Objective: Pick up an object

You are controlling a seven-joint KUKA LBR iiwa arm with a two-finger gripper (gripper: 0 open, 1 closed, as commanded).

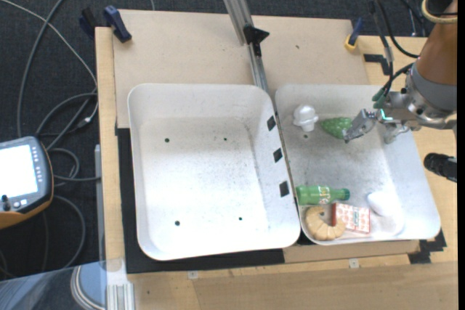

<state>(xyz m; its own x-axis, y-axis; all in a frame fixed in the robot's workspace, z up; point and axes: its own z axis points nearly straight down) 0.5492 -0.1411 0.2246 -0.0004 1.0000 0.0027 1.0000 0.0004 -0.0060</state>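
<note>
The two-finger gripper [357,128] touches a crumpled green object [336,127]; whether it grips, I cannot tell. A white bulb-shaped piece [305,116] sits beside, while a green plastic bottle [321,194] lies nearer the front.

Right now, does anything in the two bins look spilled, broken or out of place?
Nothing looks spilled or broken. The green plastic bottle lies on its side by the round tan pastry and red-and-white packet, crowded in the right white bin's near corner.

The left bin [200,170] offers open floor throughout. In the right bin [407,156], the middle floor is open, while a white knob [305,115] and green object [336,127] crowd the far end. A green bottle [322,194], bagel [325,223], red-and-white packet [352,218] and white lump [383,204] line the near wall.
</note>
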